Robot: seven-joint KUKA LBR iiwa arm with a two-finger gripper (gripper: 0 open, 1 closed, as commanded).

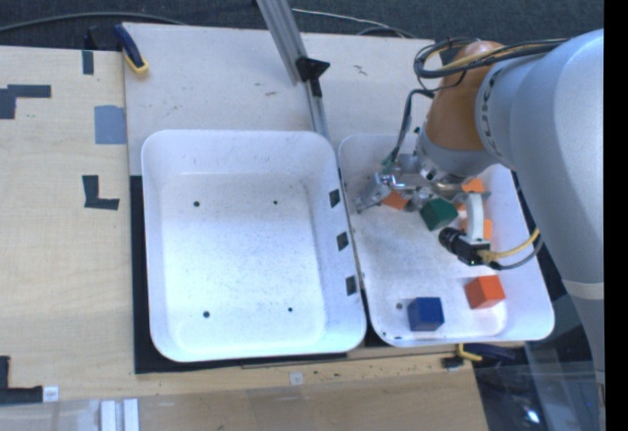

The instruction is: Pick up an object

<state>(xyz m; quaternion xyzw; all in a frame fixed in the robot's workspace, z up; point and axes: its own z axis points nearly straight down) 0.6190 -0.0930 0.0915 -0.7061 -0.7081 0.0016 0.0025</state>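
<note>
The grey arm (559,115) reaches in from the right, its broad link filling the upper right corner and its orange band (456,110) showing just above the wrist. The wrist bends downward and to the left, with dark cables looped around it. At its tip the metal gripper (378,191) hangs low, pointing left; whether its fingers stand apart or together cannot be made out.

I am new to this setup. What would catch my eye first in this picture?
The big grey arm with its orange band reaches in from the right, its gripper low over the right bin. Near that bin's front edge lie a blue block and an orange block.
</note>
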